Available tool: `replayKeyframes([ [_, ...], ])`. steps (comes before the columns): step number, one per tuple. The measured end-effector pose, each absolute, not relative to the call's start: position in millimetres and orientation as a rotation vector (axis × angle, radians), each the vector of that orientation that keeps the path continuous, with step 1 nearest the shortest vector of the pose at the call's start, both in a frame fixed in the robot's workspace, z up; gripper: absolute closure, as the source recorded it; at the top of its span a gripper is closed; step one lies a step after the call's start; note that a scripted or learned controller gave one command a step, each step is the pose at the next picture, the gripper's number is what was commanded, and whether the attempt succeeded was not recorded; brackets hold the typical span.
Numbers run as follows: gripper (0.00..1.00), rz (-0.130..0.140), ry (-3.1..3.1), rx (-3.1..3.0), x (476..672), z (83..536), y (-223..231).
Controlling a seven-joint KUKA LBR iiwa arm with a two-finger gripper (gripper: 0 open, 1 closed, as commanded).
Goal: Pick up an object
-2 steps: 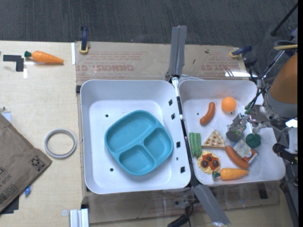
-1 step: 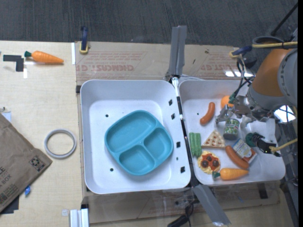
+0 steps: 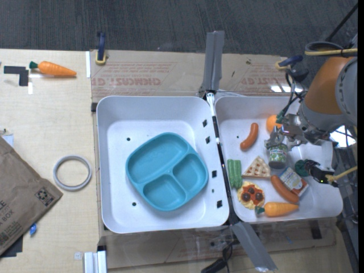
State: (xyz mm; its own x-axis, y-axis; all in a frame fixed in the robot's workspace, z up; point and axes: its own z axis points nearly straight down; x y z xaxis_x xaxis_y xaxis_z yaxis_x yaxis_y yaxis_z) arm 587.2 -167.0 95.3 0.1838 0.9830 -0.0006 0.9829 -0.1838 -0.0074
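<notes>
My gripper (image 3: 277,154) reaches down into the right bin (image 3: 227,115), above the middle of its floor. Right beside it lie a tan sandwich wedge (image 3: 257,168) to the left and a small packet (image 3: 292,181) to the lower right. A red sausage (image 3: 248,136) lies up-left of the gripper, and a small orange piece (image 3: 272,123) is above it, partly hidden by the wrist. A green pod (image 3: 234,173), a pizza slice (image 3: 251,195), a second sausage (image 3: 284,190) and a toy carrot (image 3: 277,209) lie toward the front.
The left bin (image 3: 108,152) holds a blue divided plate (image 3: 166,170). On the bench to the left are another carrot (image 3: 52,69), a tape ring (image 3: 72,171) and a cardboard box (image 3: 17,201). A grey divider (image 3: 214,58) stands between the bins.
</notes>
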Motion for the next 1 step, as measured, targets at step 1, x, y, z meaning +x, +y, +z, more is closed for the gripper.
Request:
replayKeyframes([
  [1, 1.0, 0.007, -1.93, -2.476, 606.4, 212.6, -145.9],
])
